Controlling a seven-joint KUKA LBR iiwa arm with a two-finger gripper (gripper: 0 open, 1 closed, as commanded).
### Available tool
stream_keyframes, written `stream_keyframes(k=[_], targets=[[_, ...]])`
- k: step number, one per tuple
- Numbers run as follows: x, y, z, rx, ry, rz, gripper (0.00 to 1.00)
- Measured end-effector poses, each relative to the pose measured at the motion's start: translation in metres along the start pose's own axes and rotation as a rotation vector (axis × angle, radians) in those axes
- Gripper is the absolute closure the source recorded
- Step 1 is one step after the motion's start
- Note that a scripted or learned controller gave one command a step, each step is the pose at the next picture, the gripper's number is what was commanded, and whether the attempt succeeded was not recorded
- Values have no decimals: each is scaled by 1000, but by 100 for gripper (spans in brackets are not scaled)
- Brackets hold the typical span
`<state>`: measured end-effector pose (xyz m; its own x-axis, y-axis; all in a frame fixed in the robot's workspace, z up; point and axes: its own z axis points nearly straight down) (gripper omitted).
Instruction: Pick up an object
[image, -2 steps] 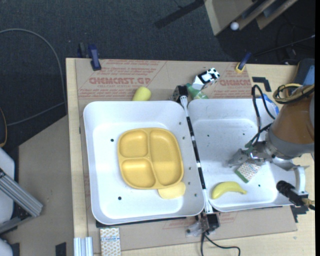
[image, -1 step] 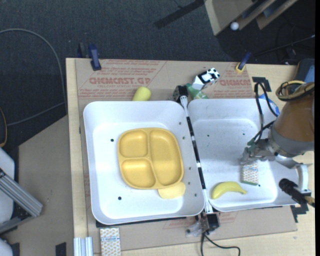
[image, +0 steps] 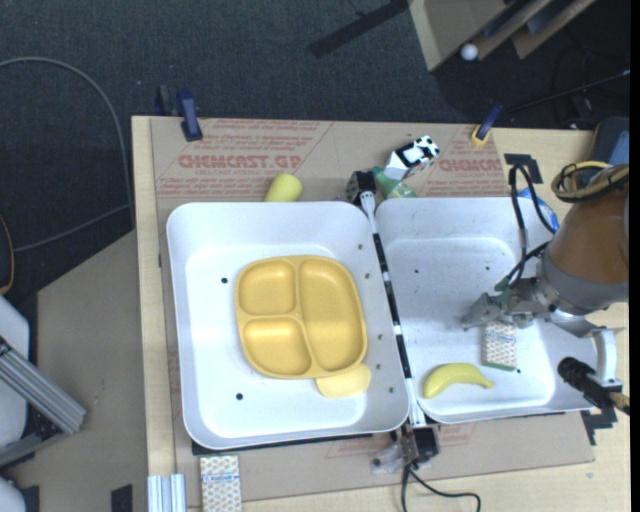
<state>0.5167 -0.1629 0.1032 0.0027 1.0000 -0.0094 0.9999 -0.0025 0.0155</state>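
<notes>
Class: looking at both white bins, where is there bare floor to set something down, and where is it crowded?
Left bin: the yellow tray fills the middle; bare floor runs along its left and top walls. Right bin: the upper-left part is bare. Its lower right is crowded with the gripper, a small packet and the banana.

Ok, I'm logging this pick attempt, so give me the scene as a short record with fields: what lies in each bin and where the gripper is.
left bin: yellow divided tray, with a pale yellow piece at its near edge
right bin: banana near the front wall; small patterned packet beside it
gripper: low over the right bin, just above the packet
grasp: nothing seen between the fingers
behind the bins: yellow object on the board
</notes>
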Motion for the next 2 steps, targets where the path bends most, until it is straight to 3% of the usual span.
stream_keyframes(k=[1, 2], targets=[[-41, 106, 20, 14, 8, -3, 0], [-18, 40, -56, 16, 10, -3, 0]])
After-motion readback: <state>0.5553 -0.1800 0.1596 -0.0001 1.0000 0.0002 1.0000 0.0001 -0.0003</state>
